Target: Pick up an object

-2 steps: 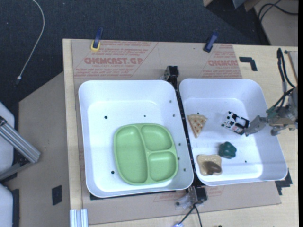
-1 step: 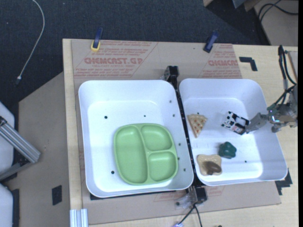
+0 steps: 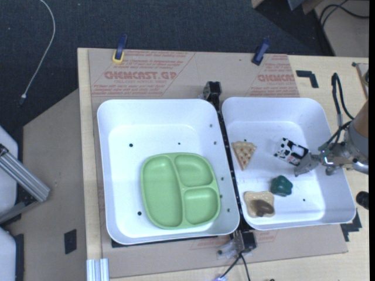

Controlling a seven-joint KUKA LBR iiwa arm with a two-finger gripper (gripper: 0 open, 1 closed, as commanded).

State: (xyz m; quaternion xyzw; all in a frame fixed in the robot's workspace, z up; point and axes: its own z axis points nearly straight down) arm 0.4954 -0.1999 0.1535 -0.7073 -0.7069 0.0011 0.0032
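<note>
We see four small things loose in the right bin [image 3: 328, 212]: a waffle wedge [image 3: 243, 153], a black-and-white toy [image 3: 290, 150], a green lump [image 3: 282, 185] and a tan piece [image 3: 260, 204], apart enough, we judge, for separate grasps. The left bin [image 3: 111, 174] holds a green tray [image 3: 179, 189]. The gripper [image 3: 310, 164] sits low just beside the toy, holding nothing; whether its fingers are spread we cannot tell.
</note>
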